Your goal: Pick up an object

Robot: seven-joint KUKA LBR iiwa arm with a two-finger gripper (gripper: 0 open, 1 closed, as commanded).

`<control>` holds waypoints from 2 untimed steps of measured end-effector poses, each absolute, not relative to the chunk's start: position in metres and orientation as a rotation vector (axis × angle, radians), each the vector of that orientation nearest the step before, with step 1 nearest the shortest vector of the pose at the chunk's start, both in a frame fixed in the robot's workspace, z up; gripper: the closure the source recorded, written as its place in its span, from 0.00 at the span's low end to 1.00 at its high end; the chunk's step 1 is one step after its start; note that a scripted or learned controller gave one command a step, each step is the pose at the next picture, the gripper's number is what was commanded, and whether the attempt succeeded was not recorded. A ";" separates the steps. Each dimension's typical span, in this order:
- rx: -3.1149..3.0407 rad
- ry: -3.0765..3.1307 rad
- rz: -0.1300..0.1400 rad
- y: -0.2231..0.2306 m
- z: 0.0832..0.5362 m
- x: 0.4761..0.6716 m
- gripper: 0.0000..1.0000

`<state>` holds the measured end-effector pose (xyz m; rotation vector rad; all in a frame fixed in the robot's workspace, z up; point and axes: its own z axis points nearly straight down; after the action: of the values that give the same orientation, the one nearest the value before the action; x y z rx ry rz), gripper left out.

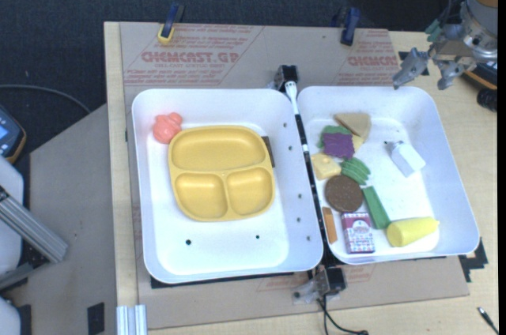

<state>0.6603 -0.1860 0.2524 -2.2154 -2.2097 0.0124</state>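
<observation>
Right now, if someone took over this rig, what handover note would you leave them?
Gripper: open, holding nothing, hovering above the far right corner of the right white bin.
Right bin holds the toy items: purple grape bunch, round brown cookie, yellow corn-like piece, small white block, red-and-white carton, green pieces, tan wedge.
Left white bin: yellow divided plastic plate, pink toy beside it.
Done: nothing picked.
Left: descend, grasp one object, lift.
</observation>
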 end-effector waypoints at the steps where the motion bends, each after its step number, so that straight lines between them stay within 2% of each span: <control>1: -2.221 -2.221 0.001 -0.185 0.261 0.663 0.00; 2: -2.217 -2.216 0.006 -0.187 0.198 0.657 0.00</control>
<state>0.6571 -0.1865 0.1983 -2.2173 -2.2165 0.0063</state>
